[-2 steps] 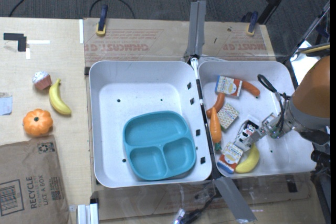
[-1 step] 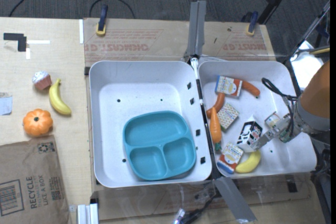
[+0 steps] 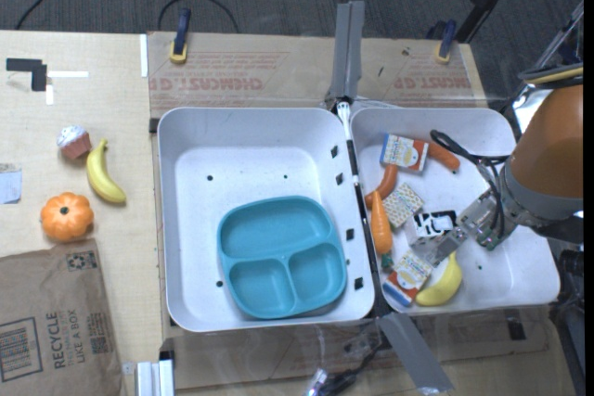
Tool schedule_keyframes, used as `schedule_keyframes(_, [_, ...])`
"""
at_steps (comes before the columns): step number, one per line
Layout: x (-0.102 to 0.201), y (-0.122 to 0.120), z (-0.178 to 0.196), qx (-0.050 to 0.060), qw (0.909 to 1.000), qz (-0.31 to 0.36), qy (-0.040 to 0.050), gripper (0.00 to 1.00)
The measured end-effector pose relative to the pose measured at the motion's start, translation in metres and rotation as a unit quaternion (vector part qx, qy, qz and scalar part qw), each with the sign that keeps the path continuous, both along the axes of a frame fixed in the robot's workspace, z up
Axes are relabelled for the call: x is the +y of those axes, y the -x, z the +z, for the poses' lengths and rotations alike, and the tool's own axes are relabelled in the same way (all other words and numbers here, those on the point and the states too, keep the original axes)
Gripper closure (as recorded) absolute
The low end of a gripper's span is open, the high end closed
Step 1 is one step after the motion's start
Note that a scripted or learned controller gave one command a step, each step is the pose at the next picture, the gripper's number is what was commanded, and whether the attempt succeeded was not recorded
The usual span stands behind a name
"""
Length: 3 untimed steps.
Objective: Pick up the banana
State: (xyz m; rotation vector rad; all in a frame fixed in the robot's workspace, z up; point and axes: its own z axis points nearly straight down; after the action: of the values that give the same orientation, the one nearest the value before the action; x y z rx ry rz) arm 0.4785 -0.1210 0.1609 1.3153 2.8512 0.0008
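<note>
Taking the left bin [image 3: 176, 199] as the landmark: well off to its left, on the bare bench, lie a small cupcake [image 3: 73, 143], a spare banana [image 3: 104, 173] just beside it, and a little pumpkin [image 3: 67, 217] below them, with a brown paper bag [image 3: 51, 320] at the lower corner. Inside the left bin sits a blue divided tray [image 3: 278, 255], toward the front.

Right of that bin, touching it wall to wall, is the right bin [image 3: 529, 287]. It holds a carrot [image 3: 380, 223] near the shared wall, a small card box [image 3: 404, 151] and a sausage-like piece [image 3: 444, 158] toward the back, and some flat packets [image 3: 402, 204] in the middle. The banana [image 3: 442, 284] lies at the front of this bin, curved, resting against a packet.

The gripper [image 3: 444, 241] hangs just above and behind the banana; whether it touches the fruit is hard to judge from this slant. How the fingers stand cannot be told, and nothing is visibly between them.
</note>
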Motion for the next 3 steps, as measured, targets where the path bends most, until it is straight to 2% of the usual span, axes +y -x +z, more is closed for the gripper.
schedule_keyframes(1, [0.044,0.000,0.030,0.000,0.9814,-0.192,0.0003,0.00])
schedule_keyframes(2, [-0.006,0.001,-0.005,0.002,0.9817,-0.190,0.0002,0.00])
schedule_keyframes(3, [-0.065,0.001,-0.070,0.001,0.9997,-0.025,-0.0001,0.00])
